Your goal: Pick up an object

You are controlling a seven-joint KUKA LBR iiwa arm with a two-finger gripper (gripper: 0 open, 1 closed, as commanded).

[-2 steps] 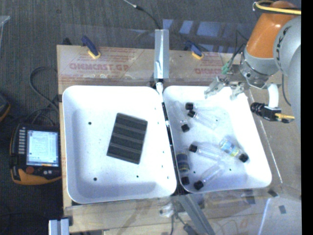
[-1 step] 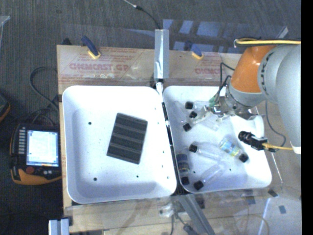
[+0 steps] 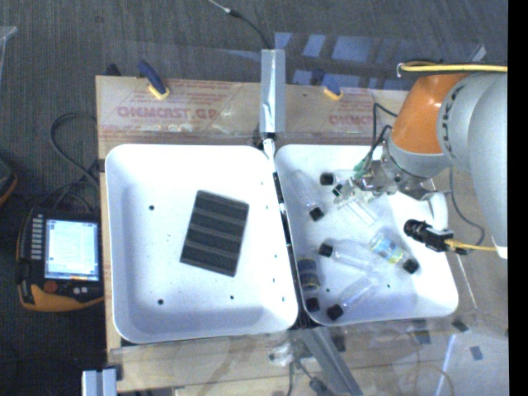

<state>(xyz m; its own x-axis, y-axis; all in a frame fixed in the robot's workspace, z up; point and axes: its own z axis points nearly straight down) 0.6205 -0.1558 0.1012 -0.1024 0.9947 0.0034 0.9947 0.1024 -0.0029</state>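
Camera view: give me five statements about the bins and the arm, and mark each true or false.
1. A dark ribbed rectangular pad lies in the left bin. True.
2. The dark ribbed pad stands upright against the bin wall. False: it lies flat on the bin floor, away from the walls.
3. The right bin holds several clear tubes with black caps. True.
4. The arm's orange band is over the left bin. False: it is above the right bin's far right part.
5. The gripper is over the right bin, among the small items. True.
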